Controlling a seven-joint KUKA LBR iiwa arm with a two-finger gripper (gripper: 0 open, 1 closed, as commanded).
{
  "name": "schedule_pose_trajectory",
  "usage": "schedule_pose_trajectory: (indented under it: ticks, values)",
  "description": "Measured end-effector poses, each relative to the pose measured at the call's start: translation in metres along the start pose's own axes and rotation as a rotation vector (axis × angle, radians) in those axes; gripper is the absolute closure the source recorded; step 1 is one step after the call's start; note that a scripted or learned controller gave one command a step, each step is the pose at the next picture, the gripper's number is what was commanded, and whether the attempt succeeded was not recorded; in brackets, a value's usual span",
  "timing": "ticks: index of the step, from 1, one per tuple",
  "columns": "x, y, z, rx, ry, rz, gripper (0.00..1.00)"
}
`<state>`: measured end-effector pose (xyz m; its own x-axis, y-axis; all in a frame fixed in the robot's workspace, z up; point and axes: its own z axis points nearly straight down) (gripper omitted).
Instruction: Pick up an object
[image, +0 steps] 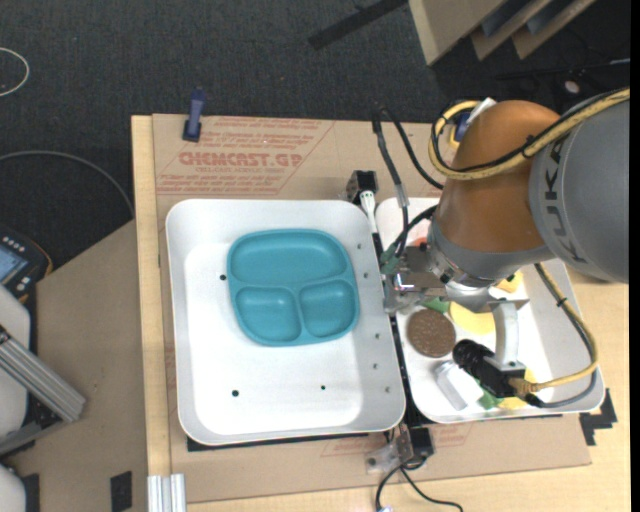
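My gripper (408, 284) hangs low over the left part of the right bin (560, 300), under the grey and orange wrist that covers much of that bin. A brown round disc (432, 332) lies just below the gripper, on the bin floor. To the right of the disc a flat yellow piece (482, 322) shows partly from under the wrist. A small white object (452, 385) lies near the bin's front edge, with green bits beside it. Nothing is visibly held.
The left bin (200, 300) holds a teal divided plate (292, 285) in its upper middle. The bins' shared rim runs close to the left of the gripper. Cables run along the bench behind the right bin.
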<state>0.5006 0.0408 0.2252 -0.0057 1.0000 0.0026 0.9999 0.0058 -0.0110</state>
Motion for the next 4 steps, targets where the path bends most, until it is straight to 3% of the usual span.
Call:
schedule_pose_trajectory:
  ticks: [1,2,3,4]
  values:
    - [-0.005,-0.022,-0.111,-0.021,-0.001,0.004,1.00]
    - [0.056,0.067,-0.097,-0.018,-0.002,0.000,1.00]
    - [0.098,0.016,-0.015,0.001,-0.003,0.002,1.00]
    - [0.068,-0.023,-0.176,-0.029,0.003,0.006,1.00]
